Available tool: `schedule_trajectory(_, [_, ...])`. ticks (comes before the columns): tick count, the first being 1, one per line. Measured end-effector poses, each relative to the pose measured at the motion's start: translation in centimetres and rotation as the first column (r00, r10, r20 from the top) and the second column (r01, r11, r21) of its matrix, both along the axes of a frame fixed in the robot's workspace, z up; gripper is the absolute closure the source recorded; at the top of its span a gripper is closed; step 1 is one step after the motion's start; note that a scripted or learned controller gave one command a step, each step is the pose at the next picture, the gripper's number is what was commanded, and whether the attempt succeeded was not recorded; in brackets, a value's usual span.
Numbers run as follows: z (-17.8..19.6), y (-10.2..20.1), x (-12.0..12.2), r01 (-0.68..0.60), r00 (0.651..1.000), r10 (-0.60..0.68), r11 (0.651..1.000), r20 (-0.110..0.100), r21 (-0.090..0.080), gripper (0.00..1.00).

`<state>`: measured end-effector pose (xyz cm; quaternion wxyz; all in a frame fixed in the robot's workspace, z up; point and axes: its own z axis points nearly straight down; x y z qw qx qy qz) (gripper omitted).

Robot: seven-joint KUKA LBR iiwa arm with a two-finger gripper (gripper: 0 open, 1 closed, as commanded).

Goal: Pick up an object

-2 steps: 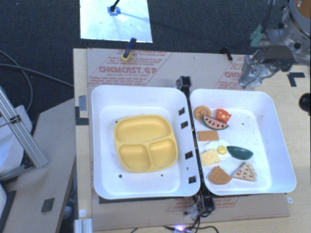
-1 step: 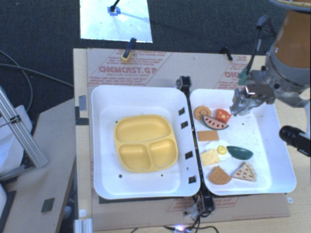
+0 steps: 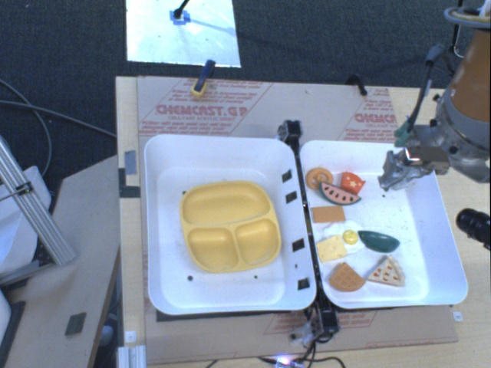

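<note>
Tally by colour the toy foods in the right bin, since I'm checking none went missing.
Orange or brown: 4, a pretzel, a toast slice, a cookie-like piece, a pizza slice
Red: 2, a watermelon slice, a small red piece
Yellow: 2, a cheese slice, a fried egg
Green: 1, a dark green piece
Total: 9

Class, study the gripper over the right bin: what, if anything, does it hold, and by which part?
Nothing is held. The gripper hangs over the right bin, apart from the toy foods; nearest is the watermelon slice.
</note>
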<state>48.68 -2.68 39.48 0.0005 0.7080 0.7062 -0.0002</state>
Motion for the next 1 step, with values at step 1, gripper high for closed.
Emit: schedule_trajectory(1, [10.74,7.84,0.02,-0.015,1.000,0.015,1.000,0.015,0.005,1.00])
